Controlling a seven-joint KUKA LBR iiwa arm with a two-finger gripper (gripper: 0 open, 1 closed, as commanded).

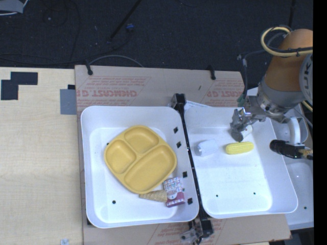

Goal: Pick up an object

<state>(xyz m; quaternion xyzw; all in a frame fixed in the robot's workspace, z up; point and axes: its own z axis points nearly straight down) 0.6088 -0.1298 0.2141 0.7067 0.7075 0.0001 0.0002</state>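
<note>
Pouch (174,192) near left bin (92,137) front edge; tool (238,131), jaw state unclear, just above corn (239,148).

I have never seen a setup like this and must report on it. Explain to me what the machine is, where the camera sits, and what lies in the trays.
One camera is fixed above a bench and looks down at a slant. The grey robot arm with an orange band reaches in from the right; at its tip is a two-finger gripper, hanging over the right shallow white bin. Nothing can be seen between its fingers.

In that bin lie a small yellow corn cob, just below the gripper, and a small whitish object, too pale to identify.

The left shallow white bin holds a yellow plastic divided plate, and beside the plate's lower edge a tan cone-shaped piece and a small red-and-white packet.
</note>
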